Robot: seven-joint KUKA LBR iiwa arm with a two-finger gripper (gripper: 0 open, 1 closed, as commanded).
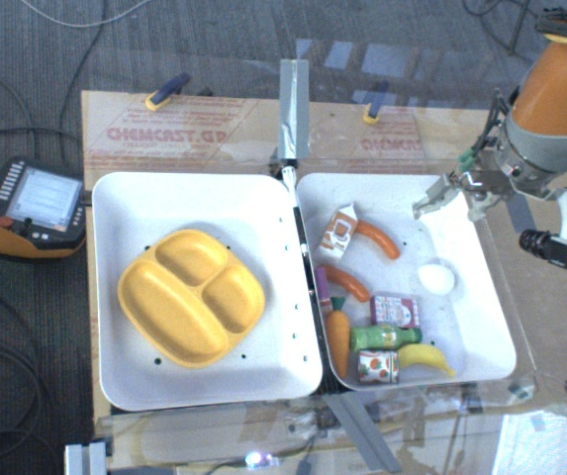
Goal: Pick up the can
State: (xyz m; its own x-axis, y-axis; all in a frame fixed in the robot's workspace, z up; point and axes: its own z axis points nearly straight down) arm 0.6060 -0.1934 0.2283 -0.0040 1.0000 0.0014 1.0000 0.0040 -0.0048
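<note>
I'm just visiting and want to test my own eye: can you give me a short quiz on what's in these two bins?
1. True or false: the yellow divided tray lies in the same bin as the can.
2. Which thing lies right beside the can? A) banana B) white egg C) small carton
3. Fill in: the gripper hovers over the ___ bin's far corner, well away from the can.

Key: 1 false, the tray is in the left bin and the can in the right one; 2 A; 3 right.
</note>
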